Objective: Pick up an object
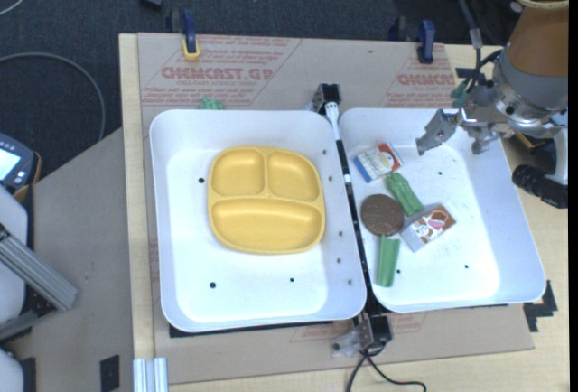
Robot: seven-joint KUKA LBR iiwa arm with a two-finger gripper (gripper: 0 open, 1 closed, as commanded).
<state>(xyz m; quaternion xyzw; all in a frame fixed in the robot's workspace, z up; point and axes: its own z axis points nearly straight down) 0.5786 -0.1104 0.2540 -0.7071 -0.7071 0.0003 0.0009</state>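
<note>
Reading the red letters on the brown board (271, 65) under the bins, I can make out "CHEMCAST" on the left, and the same red word starts again on the right. The small blue and white packet (376, 162) and the grey carton (427, 227) with a red picture both have print, but it is too small to read.

The left bin (176, 228) holds a yellow plate (266, 200) with three sections. The right bin (488, 246) holds all the small things to pick from, and they sit in its left half. The packet is near the top. Below it lies a round brown disc (382, 214), touching a green stick (404, 194). Another green stick (387, 261) lies lower down. The carton is just right of the disc.

The gripper (440, 132) hangs over the top of the right bin, near the packet. Nothing is between its fingers. I cannot tell if they are spread or pressed together.
</note>
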